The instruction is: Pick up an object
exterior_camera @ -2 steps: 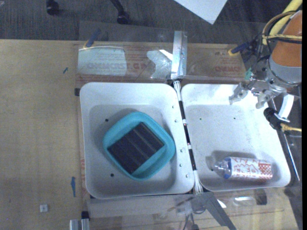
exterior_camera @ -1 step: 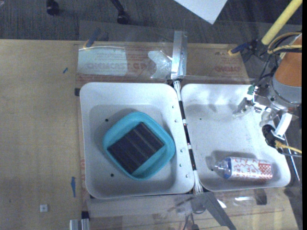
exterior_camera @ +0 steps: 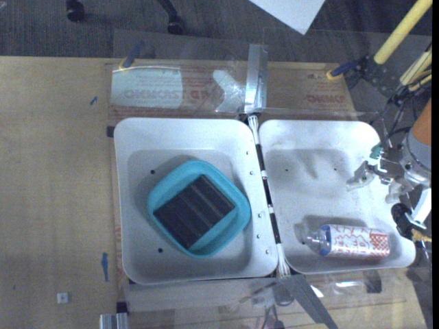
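Bottle (exterior_camera: pixel 348 241) is the obvious thing to grab here. It's lying on its side near the front edge of the right bin (exterior_camera: pixel 322 142), cap end pointing left toward the divider, red-and-white label wrapped around the body. Looks like clear plastic, so I'd guess light, a bit squashy and pretty slick. Being round, it'll probably roll if it gets nudged off-centre. Best bet is to pinch across the labelled middle, fingers either side of the long axis, not the narrow neck.

The other candidate is the dish (exterior_camera: pixel 199 208) in the left bin (exterior_camera: pixel 137 149), a teal thing with a dark ribbed block sitting in it. It's wide and low, with only the rim to hold, so harder to grip, I reckon.

The gripper (exterior_camera: pixel 405 197) is at the right bin's right edge, above and to the right of the bottle, not touching it. Can't tell how it's set from this angle.

The bins are smooth white with low walls, resting on a wooden bench (exterior_camera: pixel 48 184). The bottle is close to the front wall, so there's not loads of room on that side.
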Tool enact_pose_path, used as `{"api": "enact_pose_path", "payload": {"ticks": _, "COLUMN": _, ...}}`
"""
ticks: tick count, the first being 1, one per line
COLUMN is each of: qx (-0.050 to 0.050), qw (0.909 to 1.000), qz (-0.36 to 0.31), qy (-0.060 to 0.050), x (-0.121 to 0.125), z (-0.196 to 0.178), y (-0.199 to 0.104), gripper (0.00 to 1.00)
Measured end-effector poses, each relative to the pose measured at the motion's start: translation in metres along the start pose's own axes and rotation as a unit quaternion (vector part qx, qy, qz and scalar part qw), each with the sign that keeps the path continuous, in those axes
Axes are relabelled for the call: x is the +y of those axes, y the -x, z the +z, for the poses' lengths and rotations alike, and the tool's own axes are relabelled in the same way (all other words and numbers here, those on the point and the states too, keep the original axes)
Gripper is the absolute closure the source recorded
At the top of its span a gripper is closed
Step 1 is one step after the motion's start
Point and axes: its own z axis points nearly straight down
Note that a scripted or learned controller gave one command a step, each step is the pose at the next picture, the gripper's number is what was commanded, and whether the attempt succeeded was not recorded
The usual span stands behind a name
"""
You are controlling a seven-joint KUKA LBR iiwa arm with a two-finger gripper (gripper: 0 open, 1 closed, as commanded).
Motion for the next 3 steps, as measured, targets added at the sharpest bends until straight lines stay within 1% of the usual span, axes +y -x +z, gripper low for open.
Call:
{"api": "enact_pose_path", "payload": {"ticks": 1, "qx": 0.001, "qw": 0.9916, "qz": -0.129, "qy": -0.001, "x": -0.050, "z": 0.027, "y": 0.007, "gripper": 0.00}}
{"api": "enact_pose_path", "payload": {"ticks": 2, "qx": -0.001, "qw": 0.9687, "qz": -0.248, "qy": 0.004, "x": -0.058, "z": 0.080, "y": -0.027, "gripper": 0.00}}
{"api": "enact_pose_path", "payload": {"ticks": 3, "qx": -0.001, "qw": 0.9687, "qz": -0.248, "qy": 0.004, "x": -0.058, "z": 0.080, "y": -0.027, "gripper": 0.00}}
